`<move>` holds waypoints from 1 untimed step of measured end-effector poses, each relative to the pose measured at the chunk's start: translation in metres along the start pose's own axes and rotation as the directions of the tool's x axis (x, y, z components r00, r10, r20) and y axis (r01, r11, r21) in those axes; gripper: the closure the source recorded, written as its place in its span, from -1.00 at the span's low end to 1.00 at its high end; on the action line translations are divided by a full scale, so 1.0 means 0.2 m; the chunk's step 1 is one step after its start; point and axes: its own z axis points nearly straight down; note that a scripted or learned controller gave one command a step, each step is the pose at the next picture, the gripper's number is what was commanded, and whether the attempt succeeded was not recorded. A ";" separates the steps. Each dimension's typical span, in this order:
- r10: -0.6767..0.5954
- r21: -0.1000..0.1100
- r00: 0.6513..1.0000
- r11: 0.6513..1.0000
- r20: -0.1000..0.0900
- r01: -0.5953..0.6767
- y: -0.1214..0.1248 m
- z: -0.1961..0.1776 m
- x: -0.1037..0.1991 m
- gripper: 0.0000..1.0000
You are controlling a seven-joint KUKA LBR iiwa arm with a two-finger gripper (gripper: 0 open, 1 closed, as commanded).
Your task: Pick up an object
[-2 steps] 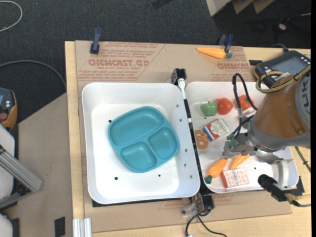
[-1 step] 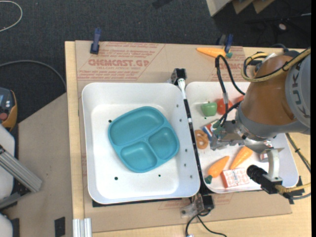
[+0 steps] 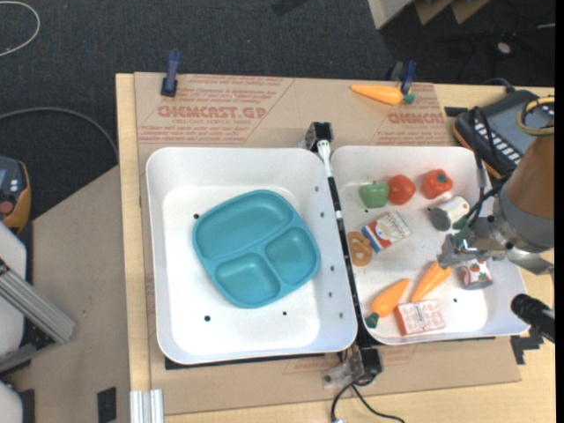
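**Two bins, toy food on the right, arm low over the right bin**

Bins: two, white, side by side on the table (image 3: 264, 373). Left bin (image 3: 167, 236) holds one teal three-compartment plate (image 3: 256, 247). Right bin (image 3: 414, 161) holds the toy food.

Count in right bin: two carrots, one (image 3: 389, 297) near the front-left, one (image 3: 430, 280) just beside the end effector; two red tomato-like pieces (image 3: 401, 189) (image 3: 436, 183); one green pepper (image 3: 374, 193); one pretzel (image 3: 359, 248); one small carton (image 3: 387, 231); one red packet (image 3: 419, 316); one white cup-like piece (image 3: 450, 211). A third carrot (image 3: 377, 93) lies outside on the cardboard, by a blue clamp (image 3: 407, 77). Second blue clamp (image 3: 170, 71) at far left.

Writing: "CHEMCAST" printed in red on the cardboard sheet (image 3: 211, 111); carton labels too small to read.

End effector (image 3: 465, 256): low at the right bin's right side, over a small red-and-white item (image 3: 477, 274); finger spacing cannot be told, nothing seen held.
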 end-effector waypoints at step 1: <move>-0.021 -0.010 1.000 1.000 -0.007 0.021 0.37 -0.32 0.38 1.00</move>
